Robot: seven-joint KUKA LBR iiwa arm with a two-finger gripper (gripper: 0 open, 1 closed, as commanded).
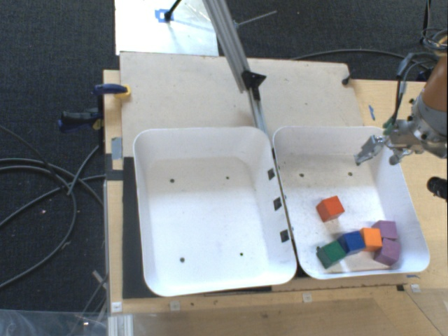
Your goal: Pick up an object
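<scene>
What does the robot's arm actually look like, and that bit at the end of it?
At the picture's right edge, the arm is grey metal with an orange band above the wrist. Dark cables loop beside it. Its tool is small and silvery grey, ending in two thin metal fingers. No markings are legible.

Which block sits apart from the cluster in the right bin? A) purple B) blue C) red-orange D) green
C: the red-orange block lies alone nearer the middle of the right bin, while the green block, blue block, small orange block and purple block bunch together along the near wall.
</scene>
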